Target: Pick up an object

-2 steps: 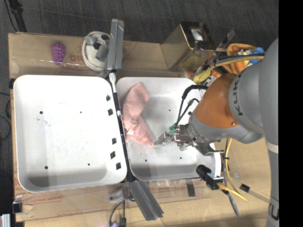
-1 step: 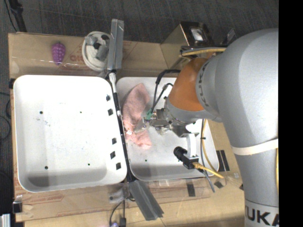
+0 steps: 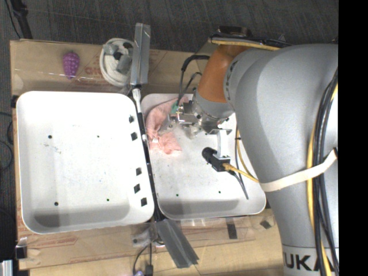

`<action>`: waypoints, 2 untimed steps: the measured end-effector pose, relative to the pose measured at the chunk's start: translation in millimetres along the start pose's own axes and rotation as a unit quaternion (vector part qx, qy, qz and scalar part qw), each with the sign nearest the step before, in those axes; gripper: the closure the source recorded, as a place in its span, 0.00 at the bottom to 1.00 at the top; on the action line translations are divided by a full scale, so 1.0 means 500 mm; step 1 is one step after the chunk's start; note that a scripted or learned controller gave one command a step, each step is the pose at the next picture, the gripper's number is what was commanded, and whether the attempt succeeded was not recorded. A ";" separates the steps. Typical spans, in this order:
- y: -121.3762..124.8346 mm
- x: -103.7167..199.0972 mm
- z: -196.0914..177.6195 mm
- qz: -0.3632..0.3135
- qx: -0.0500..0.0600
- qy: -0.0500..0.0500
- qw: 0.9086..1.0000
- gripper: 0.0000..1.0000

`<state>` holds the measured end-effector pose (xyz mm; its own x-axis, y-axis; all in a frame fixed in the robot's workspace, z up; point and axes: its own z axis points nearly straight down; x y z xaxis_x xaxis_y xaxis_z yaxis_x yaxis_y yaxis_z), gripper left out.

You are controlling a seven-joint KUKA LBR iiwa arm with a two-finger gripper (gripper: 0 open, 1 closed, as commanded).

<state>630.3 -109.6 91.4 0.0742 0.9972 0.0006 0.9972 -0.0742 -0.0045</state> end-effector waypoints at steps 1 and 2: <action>0.045 -0.083 -0.087 -0.022 -0.001 0.000 1.000 0.00; 0.045 -0.082 -0.087 -0.022 -0.001 0.000 1.000 0.00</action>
<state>650.1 -152.3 134.7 0.0296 0.9996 0.0005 0.9996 -0.0296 -0.0026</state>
